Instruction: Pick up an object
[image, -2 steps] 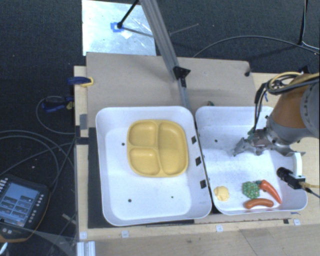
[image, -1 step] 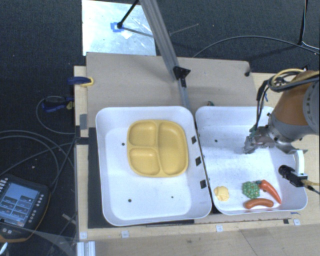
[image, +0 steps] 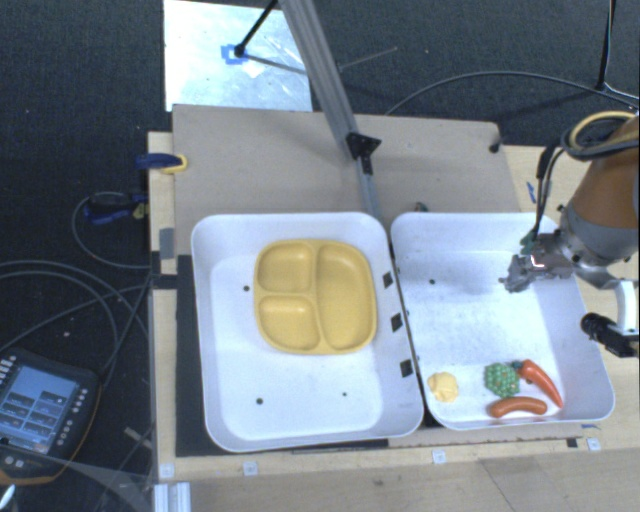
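Four small toy foods lay along the near edge of the right bin (image: 470, 300): a pale yellow piece (image: 443, 386) toward its near-left corner, a green broccoli-like piece (image: 501, 379) further right, an orange-red carrot (image: 541, 382) just beside the green piece on its right, and a reddish sausage (image: 518, 407) just in front of both, close to the bin's near rim. None of them was between any fingers. The pincer (image: 520, 275) hung over the far-right part of the same bin, well apart from the group, with bare white floor between. Whether it was released or clenched could not be told at this size. The grey arm (image: 603, 205) with its orange band entered from the right. In the left bin (image: 230, 400), a yellow divided plate (image: 315, 297) sat toward the far side. Both bins rested side by side on the surface (image: 420, 150).
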